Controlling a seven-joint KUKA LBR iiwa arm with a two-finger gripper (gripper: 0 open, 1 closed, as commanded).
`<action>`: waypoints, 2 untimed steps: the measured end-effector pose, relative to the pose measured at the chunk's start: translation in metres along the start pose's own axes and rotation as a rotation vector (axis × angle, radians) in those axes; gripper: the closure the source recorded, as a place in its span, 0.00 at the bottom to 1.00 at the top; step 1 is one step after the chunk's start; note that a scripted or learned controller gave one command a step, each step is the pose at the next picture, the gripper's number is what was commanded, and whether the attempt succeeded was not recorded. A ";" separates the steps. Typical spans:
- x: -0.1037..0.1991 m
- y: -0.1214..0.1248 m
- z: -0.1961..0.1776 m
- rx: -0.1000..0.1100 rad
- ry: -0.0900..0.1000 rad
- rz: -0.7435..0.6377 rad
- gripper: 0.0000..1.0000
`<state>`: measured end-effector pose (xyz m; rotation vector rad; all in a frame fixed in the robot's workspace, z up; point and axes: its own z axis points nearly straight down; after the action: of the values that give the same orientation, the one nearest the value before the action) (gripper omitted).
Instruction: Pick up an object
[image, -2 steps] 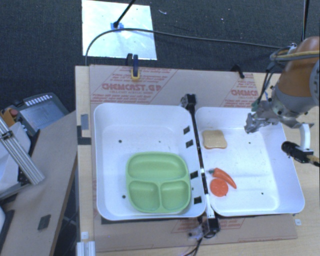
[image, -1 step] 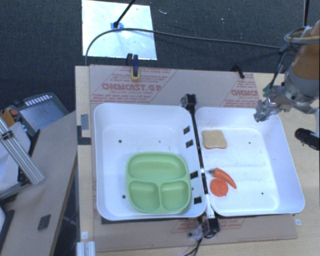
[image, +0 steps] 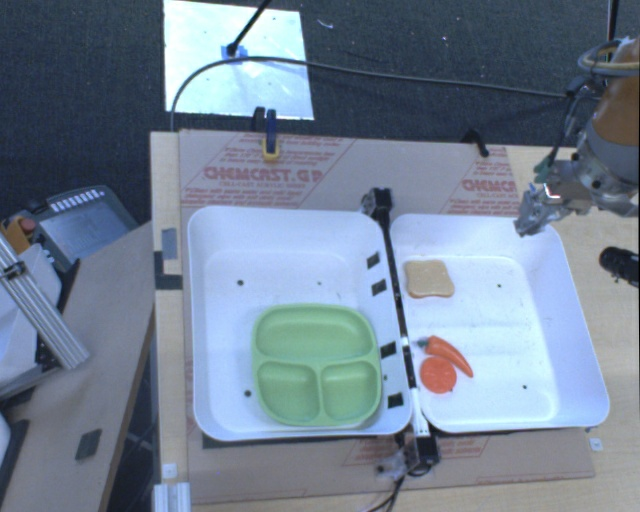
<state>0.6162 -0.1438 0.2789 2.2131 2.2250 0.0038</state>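
A tan slice of toast (image: 429, 279) lies at the back left of the right bin (image: 560, 330). An orange carrot (image: 450, 352) and a red tomato slice (image: 437, 375) lie touching near that bin's front left. My gripper (image: 533, 212) hangs over the back right rim of the right bin, well apart from all three items. Nothing shows between its fingers.
A green three-compartment tray (image: 317, 364) sits in the front of the left bin (image: 230, 290). A black divider strip (image: 392, 300) runs between the bins. Cables cross the dark floor behind the bench, and a clamp (image: 269, 135) sits at its back edge.
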 end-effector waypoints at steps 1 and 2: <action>0.058 -0.008 -0.001 0.002 0.002 -0.004 1.00; 0.103 -0.010 0.002 0.003 0.001 -0.003 1.00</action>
<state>0.6061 -0.0413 0.2770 2.2123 2.2300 0.0018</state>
